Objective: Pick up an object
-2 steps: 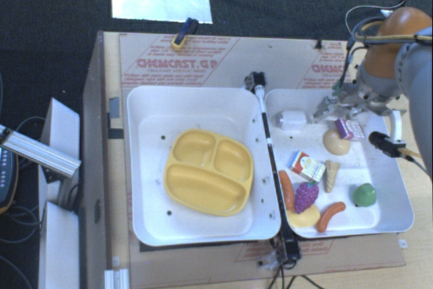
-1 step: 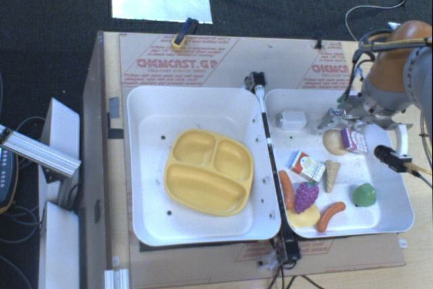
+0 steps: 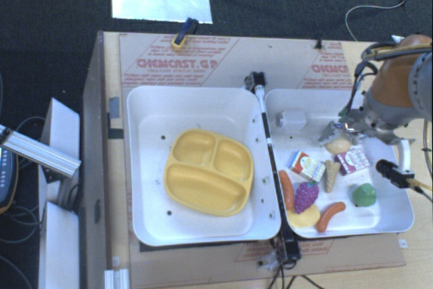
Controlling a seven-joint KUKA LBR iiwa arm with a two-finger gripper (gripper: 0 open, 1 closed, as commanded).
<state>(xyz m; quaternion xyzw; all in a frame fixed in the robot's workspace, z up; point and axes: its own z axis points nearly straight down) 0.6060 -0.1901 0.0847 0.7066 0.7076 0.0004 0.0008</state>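
The right bin (image 3: 399, 220) holds several toy foods. A pale tan bread-like piece (image 3: 337, 144) lies near the bin's middle. My gripper (image 3: 342, 129) hangs low right over that piece's far edge, at the end of the grey arm with its orange band (image 3: 396, 81); whether it touches the piece I cannot make out. Close by lie a red and yellow carton (image 3: 306, 166), a tan cone (image 3: 331, 174), a red and white packet (image 3: 352, 160), a green ball (image 3: 364, 195), purple grapes (image 3: 306, 196) and two orange sausages (image 3: 287, 189) (image 3: 329, 215).
The left bin (image 3: 145, 145) holds a yellow divided plate (image 3: 210, 171). A white block (image 3: 291, 120) sits at the right bin's far left. A black clamp (image 3: 256, 81) sits where the bins meet. A black part (image 3: 392, 172) juts over the right bin's edge.
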